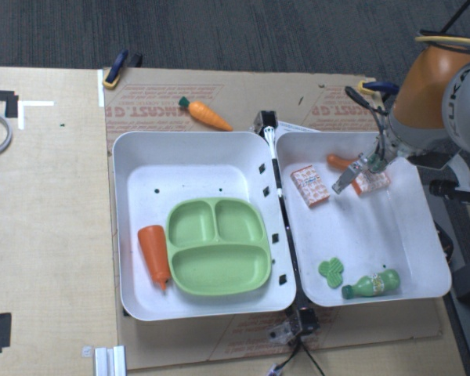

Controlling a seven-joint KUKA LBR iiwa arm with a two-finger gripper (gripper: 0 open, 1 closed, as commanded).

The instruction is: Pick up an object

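- A bench of pale wood is seen from above, with cardboard sheeting laid under two white bins
- The left bin and the right bin are set side by side, their inner walls touching along a row of black clips
- The grey arm, with its orange band, is reached in from the right and is held over the upper right part of the right bin
- A green divided plate is laid in the lower half of the left bin
- An orange carrot-shaped piece is laid just beside the plate's left edge, lengthwise
- A second toy carrot is laid on the cardboard outside the bins, above the left bin
- A small pink and white box is laid in the upper left of the right bin
- A green bottle is laid on its side near the right bin's lower wall
- A pale pink packet is found right at the gripper, at its right side; contact cannot be told
- A small green leafy piece is laid just left of the bottle
- An orange item is partly hidden behind the gripper
- Whether the fingers are spread or closed cannot be told
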